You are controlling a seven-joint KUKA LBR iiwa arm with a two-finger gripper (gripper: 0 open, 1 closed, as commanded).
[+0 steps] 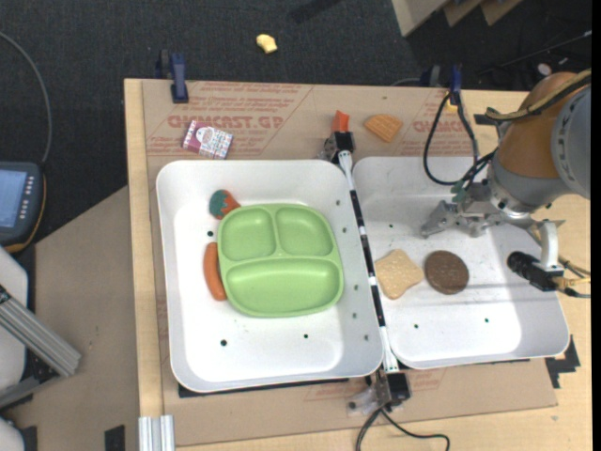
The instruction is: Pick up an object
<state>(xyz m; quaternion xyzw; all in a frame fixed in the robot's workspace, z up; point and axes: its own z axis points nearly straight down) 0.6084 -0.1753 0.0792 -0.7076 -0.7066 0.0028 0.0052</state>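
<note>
The counter holds 2 white bins side by side. In the right bin lie a tan cracker and a round brown cookie, close together near the middle. The gripper hangs over the back part of this bin, just behind the cookie. I cannot tell if its fingers are open or closed, and nothing shows between them.

The left bin holds a green tray with 3 parts. An orange carrot lies along the tray's left side. A small red and green toy sits at the tray's back left corner.
</note>
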